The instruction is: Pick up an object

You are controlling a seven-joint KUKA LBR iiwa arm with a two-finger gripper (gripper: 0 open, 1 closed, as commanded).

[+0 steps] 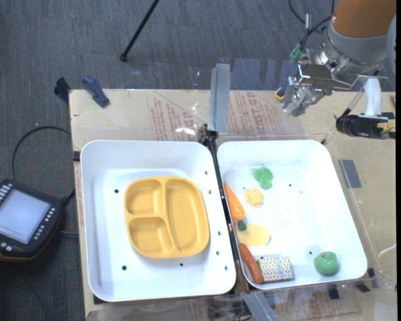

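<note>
My gripper (301, 101) hangs high over the bench, behind the far rim of the right bin (337, 179), with nothing visible in it. Lying in that bin are a green leafy piece (262, 176), a small yellow piece (253, 197), an orange carrot (234, 204) along the left wall, a flat pale-yellow piece (256, 235), a red-orange sausage shape (250, 263), a patterned block (275, 268) and a green apple (326, 263) in the near right corner. All of them sit well below and in front of the gripper.
The left bin (93, 179) holds a yellow divided plate (167, 217). A grey metal post (219, 102) stands at the back between the bins. A handheld control pendant (17, 219) lies on the floor at left, and a blue clamp (93, 90) is at the bench's back left corner.
</note>
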